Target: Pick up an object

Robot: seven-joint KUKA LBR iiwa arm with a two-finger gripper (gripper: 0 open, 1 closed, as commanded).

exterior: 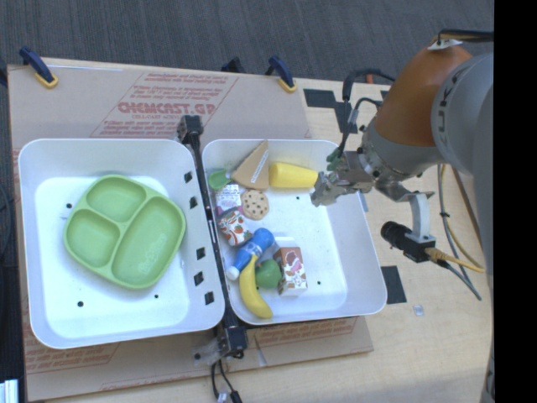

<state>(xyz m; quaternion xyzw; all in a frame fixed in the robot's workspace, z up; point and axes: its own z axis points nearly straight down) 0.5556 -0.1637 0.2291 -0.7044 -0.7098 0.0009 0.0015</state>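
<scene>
Grey robot gripper [325, 193], finger state unclear, hovers at the right bin's [361, 263] upper right, just beside a yellow block [293, 175], above a banana [252, 290] and cookie [256, 203].

left bin [33, 250]: well left of my gripper | green divided plate [126, 232]: in it, far left of me | cardboard sheet [168, 107]: under both bins, up-left of me | blue-and-yellow clamps [38, 65], [281, 71]: on its far edge
</scene>
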